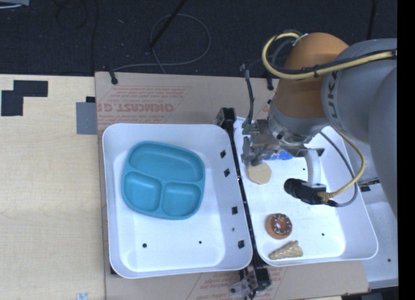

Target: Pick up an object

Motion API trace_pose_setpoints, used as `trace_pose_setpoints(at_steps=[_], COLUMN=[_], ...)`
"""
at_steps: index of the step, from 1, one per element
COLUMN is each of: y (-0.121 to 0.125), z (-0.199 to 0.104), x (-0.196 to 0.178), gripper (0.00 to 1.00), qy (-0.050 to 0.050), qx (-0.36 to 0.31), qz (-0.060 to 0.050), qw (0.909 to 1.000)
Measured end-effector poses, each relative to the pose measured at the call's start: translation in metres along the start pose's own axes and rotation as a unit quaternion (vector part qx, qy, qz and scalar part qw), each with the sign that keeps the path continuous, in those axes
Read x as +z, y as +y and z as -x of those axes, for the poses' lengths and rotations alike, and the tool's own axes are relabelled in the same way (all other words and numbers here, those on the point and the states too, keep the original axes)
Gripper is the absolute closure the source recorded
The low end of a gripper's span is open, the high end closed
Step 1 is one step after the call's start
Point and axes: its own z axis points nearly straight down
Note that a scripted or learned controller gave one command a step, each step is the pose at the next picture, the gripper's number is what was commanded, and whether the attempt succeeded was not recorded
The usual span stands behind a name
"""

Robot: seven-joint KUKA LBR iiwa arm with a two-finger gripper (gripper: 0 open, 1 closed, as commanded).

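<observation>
My gripper point(258, 155) hangs low over the left side of the right bin point(363, 240), just above a pale round cookie-like disc point(260, 175). Its fingertips are close to the disc's upper edge, and nothing shows between them. A blue object point(283, 156) peeks out beside the gripper, mostly hidden by the wrist. Nearer the front of the same bin lie a chocolate doughnut point(279, 225) and a tan cone-shaped piece point(287, 251).
The left bin point(130, 247) holds a blue divided plate point(163, 179). A black divider point(237, 188) with clips runs between the bins. A black cylinder on a cable point(305, 190) hangs off the arm over the right bin. The arm's bulk covers the bin's back right.
</observation>
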Motion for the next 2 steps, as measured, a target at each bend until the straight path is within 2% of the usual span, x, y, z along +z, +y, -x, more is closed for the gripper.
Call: trace_pose_setpoints(at_steps=[1, 2], y=[-0.007, -0.002], z=[-0.056, -0.11], x=[0.0, -0.015], gripper=[1.0, 1.0], qy=[0.0, 0.0], qx=[-0.001, 0.0], qz=[-0.001, 0.001], qw=[1.0, 1.0])
